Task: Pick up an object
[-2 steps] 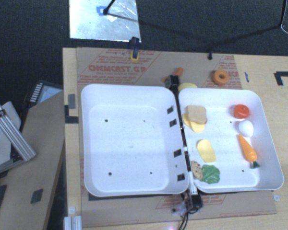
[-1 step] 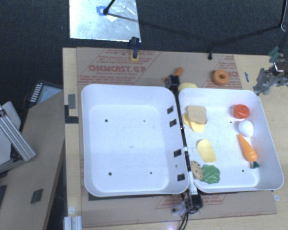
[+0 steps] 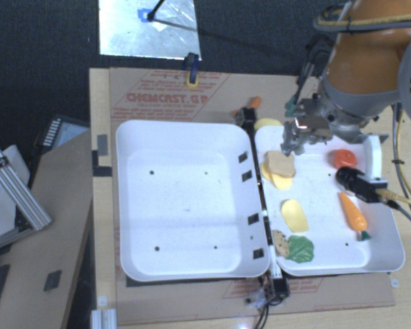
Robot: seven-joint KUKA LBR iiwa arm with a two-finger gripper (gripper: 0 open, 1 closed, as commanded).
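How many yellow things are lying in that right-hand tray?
3 that I can see: yellow piece at the far edge, yellow slice under the tan bread, and yellow oval mid-tray. The arm may hide more.

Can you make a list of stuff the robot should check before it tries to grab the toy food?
1. Gripper over the right bin: ok, it hangs near the bin's back left corner.
2. Something to grab close by: ok, a tan bread slice lies just beneath it.
3. Slice lying free: not ok, it overlaps a yellow piece.
4. Fingers spread wide enough: cannot tell.
5. Other toys out of the way: ok, the tomato and carrot lie apart to the right.
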